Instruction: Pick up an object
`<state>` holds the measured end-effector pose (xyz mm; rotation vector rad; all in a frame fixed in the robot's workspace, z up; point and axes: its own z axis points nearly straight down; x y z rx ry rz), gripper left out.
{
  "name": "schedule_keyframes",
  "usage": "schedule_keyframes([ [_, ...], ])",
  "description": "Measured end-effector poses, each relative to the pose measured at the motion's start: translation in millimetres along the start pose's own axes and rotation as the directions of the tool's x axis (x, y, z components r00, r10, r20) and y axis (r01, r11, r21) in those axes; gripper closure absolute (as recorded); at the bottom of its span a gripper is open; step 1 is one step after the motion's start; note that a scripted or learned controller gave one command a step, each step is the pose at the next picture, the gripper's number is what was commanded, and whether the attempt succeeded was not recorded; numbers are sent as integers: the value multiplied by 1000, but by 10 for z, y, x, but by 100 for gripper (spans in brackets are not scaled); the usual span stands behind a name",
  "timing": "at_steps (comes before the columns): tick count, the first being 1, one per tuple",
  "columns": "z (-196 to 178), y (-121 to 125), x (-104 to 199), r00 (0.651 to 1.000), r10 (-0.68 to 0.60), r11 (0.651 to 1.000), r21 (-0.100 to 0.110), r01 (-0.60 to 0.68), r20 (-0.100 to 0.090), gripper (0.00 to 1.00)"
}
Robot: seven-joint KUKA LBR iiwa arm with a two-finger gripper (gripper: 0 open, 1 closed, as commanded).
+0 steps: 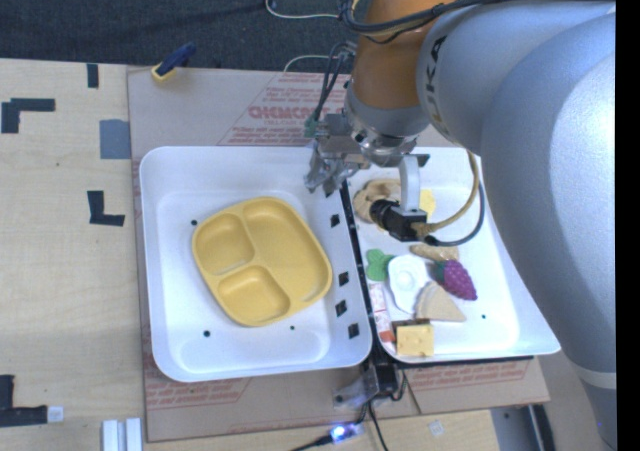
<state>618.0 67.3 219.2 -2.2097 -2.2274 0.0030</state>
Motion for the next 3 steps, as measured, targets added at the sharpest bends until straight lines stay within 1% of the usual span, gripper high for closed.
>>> schedule_keyframes([
  [2, 66, 98, 5, 1000, 6, 1000, 0, -6, 3, 100],
  [3, -132, 138, 39, 1000, 5, 1000, -1, -5, 2, 100],
])
